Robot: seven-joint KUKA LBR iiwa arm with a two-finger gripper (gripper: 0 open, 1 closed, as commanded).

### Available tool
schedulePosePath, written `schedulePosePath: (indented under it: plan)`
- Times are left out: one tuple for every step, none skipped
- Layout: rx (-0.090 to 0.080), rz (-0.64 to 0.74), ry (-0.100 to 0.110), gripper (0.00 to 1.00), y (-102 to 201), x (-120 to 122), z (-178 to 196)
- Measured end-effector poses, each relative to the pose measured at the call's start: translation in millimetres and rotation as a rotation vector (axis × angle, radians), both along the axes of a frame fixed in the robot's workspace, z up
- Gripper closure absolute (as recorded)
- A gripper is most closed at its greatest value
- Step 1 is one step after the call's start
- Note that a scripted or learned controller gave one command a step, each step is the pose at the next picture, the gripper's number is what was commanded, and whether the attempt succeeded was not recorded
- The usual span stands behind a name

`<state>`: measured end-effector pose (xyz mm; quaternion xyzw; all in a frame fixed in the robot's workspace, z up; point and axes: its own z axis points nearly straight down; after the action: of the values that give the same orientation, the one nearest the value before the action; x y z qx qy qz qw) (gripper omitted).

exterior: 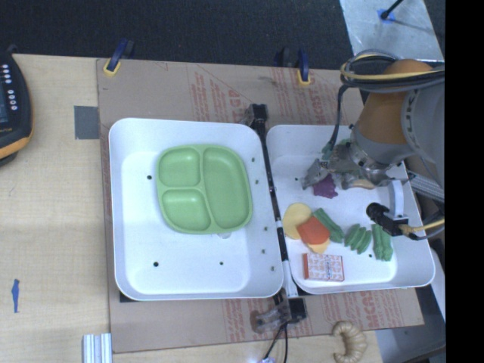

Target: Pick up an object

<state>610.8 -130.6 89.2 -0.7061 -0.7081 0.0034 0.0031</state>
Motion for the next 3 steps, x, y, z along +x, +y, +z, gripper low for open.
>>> schedulePosePath:
  plan:
    - [-0.001, -0.001, -0.004, 1.0, -0.9, 1.8, 13.7]
    - [-0.002, 0.0, -0.004, 0.0, -0.9, 1.7, 13.4]
    - [-0.003, -0.001, -0.003, 1.0, -2.0, 1.8, 24.1]
